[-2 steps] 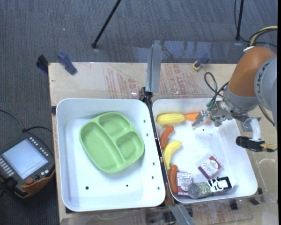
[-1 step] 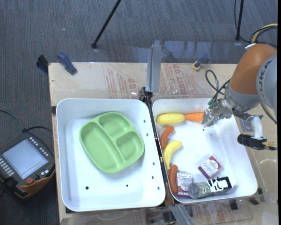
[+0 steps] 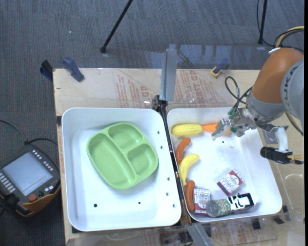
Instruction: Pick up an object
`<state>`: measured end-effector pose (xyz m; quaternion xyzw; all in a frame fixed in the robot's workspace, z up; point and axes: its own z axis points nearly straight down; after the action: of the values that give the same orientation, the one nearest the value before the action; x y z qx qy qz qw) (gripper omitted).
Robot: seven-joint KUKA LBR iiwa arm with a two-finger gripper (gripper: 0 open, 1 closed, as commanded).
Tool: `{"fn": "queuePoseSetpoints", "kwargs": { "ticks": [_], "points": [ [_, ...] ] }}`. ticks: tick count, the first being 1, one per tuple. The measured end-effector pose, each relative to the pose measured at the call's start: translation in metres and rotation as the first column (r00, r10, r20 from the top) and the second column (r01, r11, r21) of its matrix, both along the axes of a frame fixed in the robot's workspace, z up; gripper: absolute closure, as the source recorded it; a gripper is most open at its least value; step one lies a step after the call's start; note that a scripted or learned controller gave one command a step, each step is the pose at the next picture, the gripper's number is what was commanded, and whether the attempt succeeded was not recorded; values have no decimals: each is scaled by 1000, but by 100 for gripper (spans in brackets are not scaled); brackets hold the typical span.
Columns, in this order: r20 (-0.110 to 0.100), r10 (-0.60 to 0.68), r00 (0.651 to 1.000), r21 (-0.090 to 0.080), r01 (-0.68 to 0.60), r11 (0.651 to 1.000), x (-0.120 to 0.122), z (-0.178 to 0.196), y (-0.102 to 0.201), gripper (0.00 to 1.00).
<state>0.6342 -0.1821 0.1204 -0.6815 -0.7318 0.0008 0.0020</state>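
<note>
Orange carrot, small, tapered, beside hand

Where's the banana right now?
The banana lies in the right bin near its left wall, below the orange sausage and above another sausage.

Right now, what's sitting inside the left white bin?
Inside the left shallow white bin lies one light green plastic tray with three compartments, tilted askew. Its compartments look bare. Whatever bin floor lies beneath the tray is covered, so I cannot see it.
</note>
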Motion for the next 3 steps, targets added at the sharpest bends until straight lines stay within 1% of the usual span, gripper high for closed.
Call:
{"fn": "queuePoseSetpoints", "kwargs": {
  "ticks": [1, 2, 3],
  "points": [
    [0, 0, 1000, 0, 0, 1000, 0, 0, 0, 0],
    [1, 2, 1000, 0, -2, 1000, 9, -34, 19, 0],
    [2, 3, 1000, -1, -3, 1000, 10, -23, 19, 100]
  ]
}}
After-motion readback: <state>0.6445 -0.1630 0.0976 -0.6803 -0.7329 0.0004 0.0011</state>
